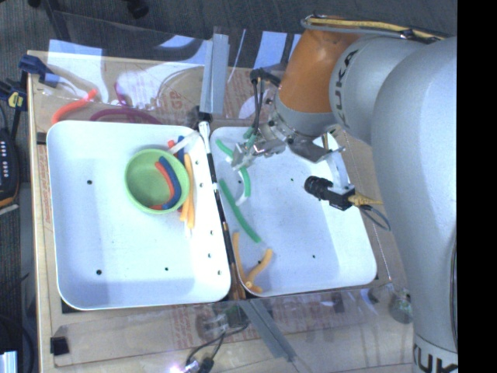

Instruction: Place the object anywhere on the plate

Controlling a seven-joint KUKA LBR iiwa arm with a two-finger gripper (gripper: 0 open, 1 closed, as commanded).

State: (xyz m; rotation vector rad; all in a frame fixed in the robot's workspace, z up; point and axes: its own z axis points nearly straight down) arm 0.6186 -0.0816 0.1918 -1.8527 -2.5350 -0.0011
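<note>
The green plate (144, 183) lies in the left bin (101, 247), near that bin's right wall. A red curved piece (164, 172) and a blue one (172, 185) rest on it, and an orange stick (187, 196) leans along its right rim. My gripper (247, 151) hangs low over the upper left corner of the right bin (334, 247), among several green strips. One green strip (224, 149) lies just left of it, and a bit of green (248, 135) shows right at the gripper. Whether that piece is held is unclear.
A curved green strip (247, 185) and a long straight one (242, 217) lie below the gripper. An orange piece (262, 264) sits at the right bin's lower left corner. A black fitting with a cable (326, 191) hangs from the arm over the bin's middle. The divider (216, 208) separates the bins.
</note>
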